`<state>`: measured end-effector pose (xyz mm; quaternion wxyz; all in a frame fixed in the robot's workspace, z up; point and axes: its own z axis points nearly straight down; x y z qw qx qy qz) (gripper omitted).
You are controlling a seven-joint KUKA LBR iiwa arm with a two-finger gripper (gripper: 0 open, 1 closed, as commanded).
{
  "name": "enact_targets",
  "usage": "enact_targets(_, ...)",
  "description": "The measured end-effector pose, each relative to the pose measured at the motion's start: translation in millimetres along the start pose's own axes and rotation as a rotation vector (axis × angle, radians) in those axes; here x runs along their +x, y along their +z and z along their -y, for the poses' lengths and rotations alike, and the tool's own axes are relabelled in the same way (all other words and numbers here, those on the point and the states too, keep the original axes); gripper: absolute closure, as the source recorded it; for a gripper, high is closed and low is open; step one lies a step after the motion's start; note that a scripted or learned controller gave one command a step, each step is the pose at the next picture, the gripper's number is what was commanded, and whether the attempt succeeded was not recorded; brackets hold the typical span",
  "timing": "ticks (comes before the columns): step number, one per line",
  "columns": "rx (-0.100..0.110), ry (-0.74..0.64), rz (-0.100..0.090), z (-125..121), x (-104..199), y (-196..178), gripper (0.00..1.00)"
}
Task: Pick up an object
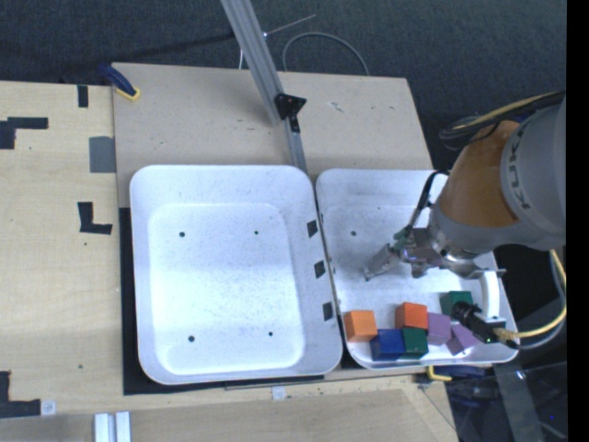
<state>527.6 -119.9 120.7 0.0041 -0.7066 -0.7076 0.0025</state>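
Several small blocks lie in the front of the right bin (368,196): an orange block (361,324), a blue block (388,343), a green block (415,341), a red-orange block (412,316), a purple block (440,327) and a dark green block (455,302) partly under the arm. My gripper (386,258) hangs over the middle of the right bin, behind the blocks and apart from them. It is open with nothing between its fingers, which point left.
The left bin (147,201) stands beside the right one. A slanted metal pole (258,49) with a black clamp (291,107) reaches down to the bins' back edge. Cables run along the arm at the right.
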Motion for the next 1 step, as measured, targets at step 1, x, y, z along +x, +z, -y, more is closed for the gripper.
enact_targets(1, -0.004, 0.003, 0.002, 27.5, -12.3, 31.2, 0.0)
